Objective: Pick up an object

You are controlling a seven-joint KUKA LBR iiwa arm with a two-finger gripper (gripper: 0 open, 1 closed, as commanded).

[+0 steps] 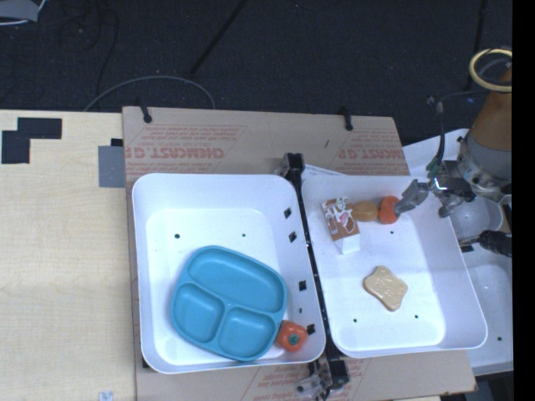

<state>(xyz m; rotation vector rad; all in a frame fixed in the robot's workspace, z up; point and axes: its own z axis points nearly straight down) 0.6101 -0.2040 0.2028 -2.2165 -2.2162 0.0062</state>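
The right bin (pixel 465 307) holds three small items. A white carton with red print (pixel 341 220) stands near its back left. Beside it lies an orange-and-red toy piece (pixel 380 210). A tan toast-shaped slice (pixel 385 288) rests in the middle. My gripper (pixel 422 210) hangs at the bin's back right corner, open, with nothing between its fingers. Its left fingertip (pixel 404 206) sits right beside the red end of the toy piece; whether they touch is unclear.
The left bin (pixel 155 199) carries a blue divided tray (pixel 227 302), with a small red-orange tomato toy (pixel 291 336) wedged at its front right corner. A black divider (pixel 306 249) runs between the bins. Cardboard lies under both.
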